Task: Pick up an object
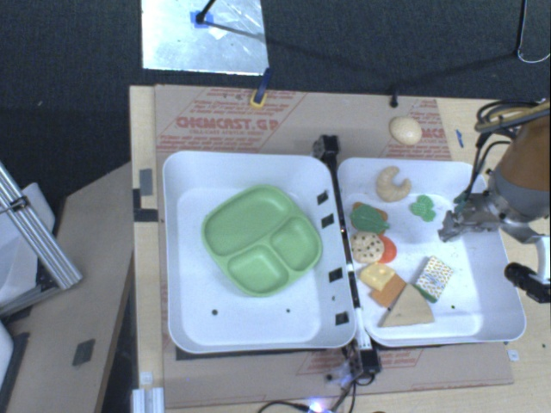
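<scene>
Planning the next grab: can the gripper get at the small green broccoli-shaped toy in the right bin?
Probably yes: the gripper hangs just right of the green broccoli-shaped toy, with bare bin floor between.

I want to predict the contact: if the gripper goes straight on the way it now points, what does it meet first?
The gripper seems to point down and left into the right bin. It would probably meet bare bin floor first, short of the small patterned packet; depth is unclear from one view.
</scene>
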Tool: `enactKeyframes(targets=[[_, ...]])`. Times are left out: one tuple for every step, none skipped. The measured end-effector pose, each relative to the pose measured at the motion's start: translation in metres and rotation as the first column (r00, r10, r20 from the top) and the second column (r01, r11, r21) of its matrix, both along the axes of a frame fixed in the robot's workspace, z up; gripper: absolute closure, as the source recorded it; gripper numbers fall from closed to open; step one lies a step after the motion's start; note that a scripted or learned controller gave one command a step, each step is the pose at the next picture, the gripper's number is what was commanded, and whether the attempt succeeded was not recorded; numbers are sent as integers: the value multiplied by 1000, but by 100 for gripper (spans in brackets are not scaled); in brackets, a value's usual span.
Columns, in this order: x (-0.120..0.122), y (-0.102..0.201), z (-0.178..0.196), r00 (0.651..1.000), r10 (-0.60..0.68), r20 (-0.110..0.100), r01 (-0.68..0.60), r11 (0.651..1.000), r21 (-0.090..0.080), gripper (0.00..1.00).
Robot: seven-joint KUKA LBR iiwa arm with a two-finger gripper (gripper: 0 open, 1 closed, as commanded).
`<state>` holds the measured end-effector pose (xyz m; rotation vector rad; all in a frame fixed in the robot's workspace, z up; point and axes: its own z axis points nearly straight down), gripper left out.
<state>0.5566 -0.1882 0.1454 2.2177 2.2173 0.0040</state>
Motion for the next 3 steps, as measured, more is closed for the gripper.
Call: enactKeyframes(targets=[[-2,2,44,1000,4,0,-4,1000,1,100],[0,2,82,1000,5,0,-5,1000,1,100],[-13,54,88,1000,9,-5,-9,1000,3,100]])
